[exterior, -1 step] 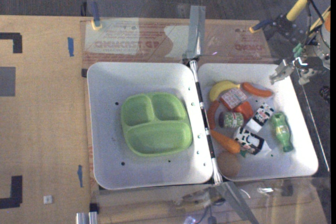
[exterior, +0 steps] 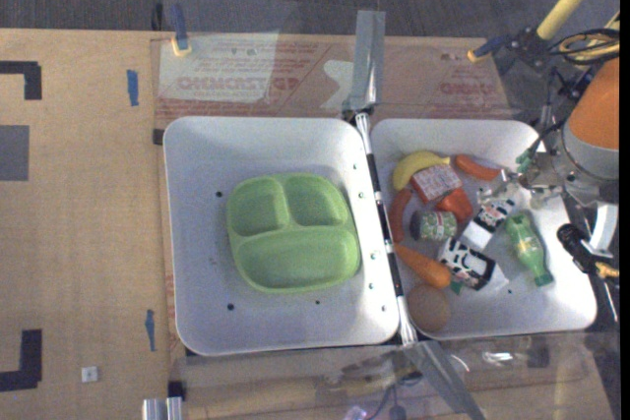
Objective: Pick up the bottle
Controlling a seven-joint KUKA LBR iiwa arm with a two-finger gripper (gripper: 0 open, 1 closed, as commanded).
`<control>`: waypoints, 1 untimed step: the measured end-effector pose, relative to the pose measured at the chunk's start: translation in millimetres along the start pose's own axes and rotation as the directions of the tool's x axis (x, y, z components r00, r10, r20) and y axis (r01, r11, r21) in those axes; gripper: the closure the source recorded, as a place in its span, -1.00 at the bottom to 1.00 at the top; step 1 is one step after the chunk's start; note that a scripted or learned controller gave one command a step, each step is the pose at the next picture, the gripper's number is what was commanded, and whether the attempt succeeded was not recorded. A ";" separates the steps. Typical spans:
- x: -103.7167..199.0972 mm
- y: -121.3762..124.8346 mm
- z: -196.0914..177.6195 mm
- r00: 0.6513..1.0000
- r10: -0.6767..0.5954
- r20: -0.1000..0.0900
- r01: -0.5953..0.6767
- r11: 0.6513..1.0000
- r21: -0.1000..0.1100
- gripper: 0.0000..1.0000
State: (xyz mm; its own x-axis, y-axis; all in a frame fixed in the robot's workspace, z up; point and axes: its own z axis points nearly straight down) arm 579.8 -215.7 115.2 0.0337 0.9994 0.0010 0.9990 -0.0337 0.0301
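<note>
Gripper [exterior: 527, 174] above the right bin's [exterior: 576, 310] far right side, its opening impossible to judge.
The green bottle [exterior: 527, 249] lies just near of it, right of a black-and-white carton [exterior: 466, 263]; a green plate [exterior: 291, 232] sits in the left bin [exterior: 197, 310].

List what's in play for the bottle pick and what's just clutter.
In play: green bottle, gripper, right bin.

Clutter: green tray in left bin; banana, carrot, red box, small can, cow-print carton, brown round thing.
</note>
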 end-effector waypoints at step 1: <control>39.0 13.3 29.6 0.990 -0.142 -0.001 0.142 0.990 0.025 -1.00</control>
State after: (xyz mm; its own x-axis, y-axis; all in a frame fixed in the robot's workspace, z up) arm 595.3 -177.1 86.0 -0.1088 0.9941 -0.0020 0.9941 0.1088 0.0047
